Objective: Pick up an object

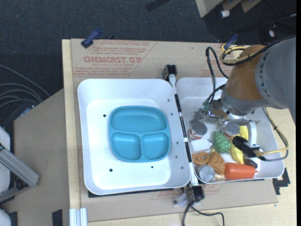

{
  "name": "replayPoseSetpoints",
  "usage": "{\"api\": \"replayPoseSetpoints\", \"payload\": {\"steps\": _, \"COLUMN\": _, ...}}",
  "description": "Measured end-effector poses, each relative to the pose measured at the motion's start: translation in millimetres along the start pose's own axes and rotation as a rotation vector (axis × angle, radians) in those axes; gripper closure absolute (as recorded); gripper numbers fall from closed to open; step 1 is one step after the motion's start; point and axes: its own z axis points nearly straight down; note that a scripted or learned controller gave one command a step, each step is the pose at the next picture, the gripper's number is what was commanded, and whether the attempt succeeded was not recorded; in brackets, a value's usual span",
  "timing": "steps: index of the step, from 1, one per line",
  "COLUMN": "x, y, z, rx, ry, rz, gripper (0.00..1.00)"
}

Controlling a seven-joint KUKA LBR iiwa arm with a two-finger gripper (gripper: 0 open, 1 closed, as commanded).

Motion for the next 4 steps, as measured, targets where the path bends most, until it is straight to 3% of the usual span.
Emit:
{"api": "replayPoseSetpoints", "payload": {"steps": 1, "x": -5, "y": -21, "z": 0, "rx": 0.0, "ry": 0.0, "rz": 0.0, "gripper": 0.0}}
{"api": "replayPoseSetpoints", "payload": {"steps": 2, "x": -34, "y": 81, "z": -1, "rx": -0.003, "ry": -0.001, "rz": -0.001, "gripper": 0.0}}
{"api": "replayPoseSetpoints", "payload": {"steps": 3, "x": -32, "y": 33, "z": 0, "rx": 0.0, "ry": 0.0, "rz": 0.0, "gripper": 0.0}}
{"api": "replayPoseSetpoints", "payload": {"steps": 4, "x": -32, "y": 33, "z": -10, "rx": -0.001, "ry": 0.0, "rz": 0.0, "gripper": 1.0}}
